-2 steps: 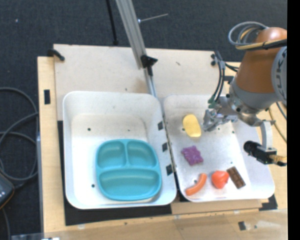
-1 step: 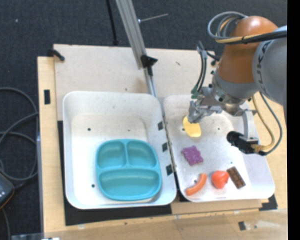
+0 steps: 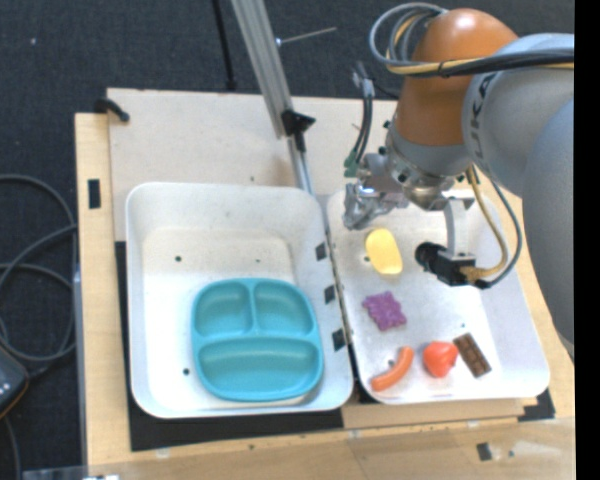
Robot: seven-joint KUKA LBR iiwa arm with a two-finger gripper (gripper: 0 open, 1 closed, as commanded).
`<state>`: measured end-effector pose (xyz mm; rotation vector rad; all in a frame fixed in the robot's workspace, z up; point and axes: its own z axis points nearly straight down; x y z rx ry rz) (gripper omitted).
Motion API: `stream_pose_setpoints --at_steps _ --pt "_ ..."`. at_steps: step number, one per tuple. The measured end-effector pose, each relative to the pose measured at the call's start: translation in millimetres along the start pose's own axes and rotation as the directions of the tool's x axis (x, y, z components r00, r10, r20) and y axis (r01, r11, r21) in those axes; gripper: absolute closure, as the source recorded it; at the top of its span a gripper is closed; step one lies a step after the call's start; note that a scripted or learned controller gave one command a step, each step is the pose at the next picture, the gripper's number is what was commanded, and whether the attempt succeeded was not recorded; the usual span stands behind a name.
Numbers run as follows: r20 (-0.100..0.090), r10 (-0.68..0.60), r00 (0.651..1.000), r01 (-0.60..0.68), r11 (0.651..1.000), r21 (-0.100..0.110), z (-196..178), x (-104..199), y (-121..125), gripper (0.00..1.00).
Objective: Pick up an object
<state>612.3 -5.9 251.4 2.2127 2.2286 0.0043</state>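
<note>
The right bin (image 3: 505, 313) holds a yellow rounded piece (image 3: 384, 252), a purple bumpy piece (image 3: 385, 311), an orange carrot-like stick (image 3: 393, 369), a red-orange tomato-like piece (image 3: 439, 358) and a small brown block (image 3: 472, 355). My gripper (image 3: 361, 212) hangs at the bin's far left corner, just above and left of the yellow piece. Nothing shows between its metal fingers.
The left bin (image 3: 160, 218) carries a teal divided tray (image 3: 255, 339) in its near half. A slanted metal pole (image 3: 265, 63) rises behind the bins. A black cable fitting (image 3: 445, 264) hangs from the wrist over the right bin. Cables lie on the floor at left.
</note>
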Motion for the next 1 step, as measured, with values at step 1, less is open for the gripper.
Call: stream_pose_setpoints --at_steps 1 --pt "0.000 0.000 1.000 0.000 1.000 0.001 11.7 53.9 17.8 1.00"
